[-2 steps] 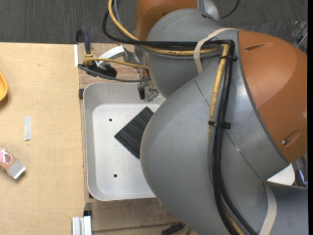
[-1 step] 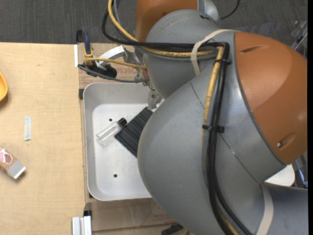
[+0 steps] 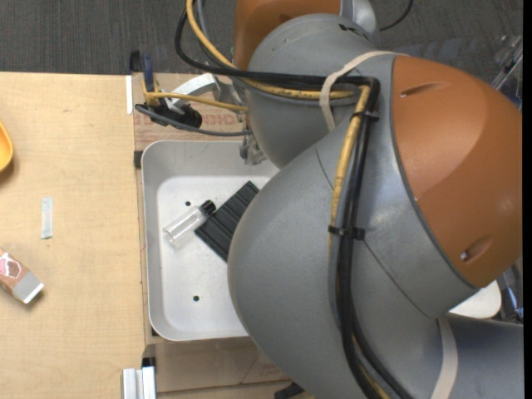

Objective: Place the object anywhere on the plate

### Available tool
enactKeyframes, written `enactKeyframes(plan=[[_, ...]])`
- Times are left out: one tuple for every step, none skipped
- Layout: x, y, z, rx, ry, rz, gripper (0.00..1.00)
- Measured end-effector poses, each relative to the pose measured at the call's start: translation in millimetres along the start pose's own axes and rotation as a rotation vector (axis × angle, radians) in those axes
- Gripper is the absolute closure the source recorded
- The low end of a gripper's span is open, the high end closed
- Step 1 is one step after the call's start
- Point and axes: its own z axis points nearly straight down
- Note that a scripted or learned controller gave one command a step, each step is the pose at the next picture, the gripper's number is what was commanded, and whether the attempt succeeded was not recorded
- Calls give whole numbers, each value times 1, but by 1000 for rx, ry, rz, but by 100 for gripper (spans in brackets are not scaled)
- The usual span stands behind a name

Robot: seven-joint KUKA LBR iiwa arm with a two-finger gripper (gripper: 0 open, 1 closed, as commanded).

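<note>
White bin [image 3: 166, 306], clear tube [image 3: 183, 224] beside black ridged piece [image 3: 226, 219], claw state unclear

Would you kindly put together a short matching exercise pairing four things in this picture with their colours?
Things:
1. cable looping over the arm
2. flat ridged piece in the bin
3. small bottle in the bin
4. bin

Colours:
A. white
B. clear
C. yellow
D. black

Pairs: 1-C, 2-D, 3-B, 4-A
</note>
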Motion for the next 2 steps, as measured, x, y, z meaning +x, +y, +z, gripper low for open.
enactKeyframes(plan=[[0,0,-1,0,1,0,0],[0,3,-9,-1,-2,6,100]])
